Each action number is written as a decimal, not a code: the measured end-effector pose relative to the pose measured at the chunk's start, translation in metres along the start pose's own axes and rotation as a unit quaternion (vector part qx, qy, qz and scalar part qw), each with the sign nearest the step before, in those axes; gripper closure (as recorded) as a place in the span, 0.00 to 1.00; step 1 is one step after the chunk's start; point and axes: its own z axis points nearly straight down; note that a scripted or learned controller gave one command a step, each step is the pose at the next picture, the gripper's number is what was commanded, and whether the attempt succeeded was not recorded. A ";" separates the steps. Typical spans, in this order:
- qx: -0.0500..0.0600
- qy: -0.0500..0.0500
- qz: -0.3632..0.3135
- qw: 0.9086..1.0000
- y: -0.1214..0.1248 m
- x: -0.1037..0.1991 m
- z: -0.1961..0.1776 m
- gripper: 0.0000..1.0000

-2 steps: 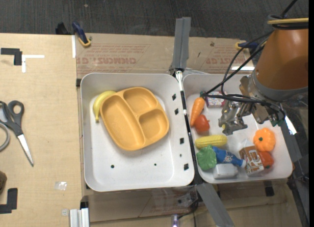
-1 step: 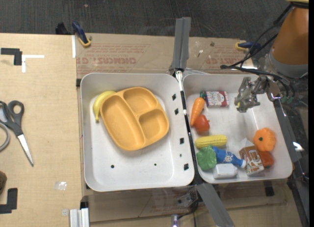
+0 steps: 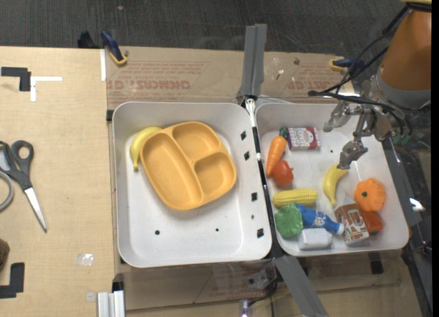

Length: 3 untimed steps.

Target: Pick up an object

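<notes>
The right bin (image 3: 322,113) holds toy foods: a small banana (image 3: 334,182), a carrot (image 3: 276,152), a red tomato (image 3: 282,173), a corn cob (image 3: 295,197), a green vegetable (image 3: 288,221), an orange fruit (image 3: 370,194), a brown carton (image 3: 353,225), a blue and white bottle (image 3: 321,221) and a pink-labelled box (image 3: 302,137). My gripper (image 3: 343,137) hangs over the bin's upper right part, open, with nothing between its fingers. Its lower fingertip (image 3: 350,152) sits just above the banana's top end.
The left bin (image 3: 178,240) holds a yellow divided plate (image 3: 188,165) with a second banana (image 3: 140,144) tucked at its left edge. Scissors (image 3: 24,178) lie on the bench at far left. A blue clamp (image 3: 113,48) sits behind the bins.
</notes>
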 end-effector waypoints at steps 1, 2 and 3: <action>0.000 0.001 -0.058 0.998 0.021 0.082 0.103 0.00; 0.000 -0.001 -0.018 1.000 0.040 0.000 0.102 0.00; -0.001 0.001 -0.095 0.995 0.039 0.062 0.103 0.00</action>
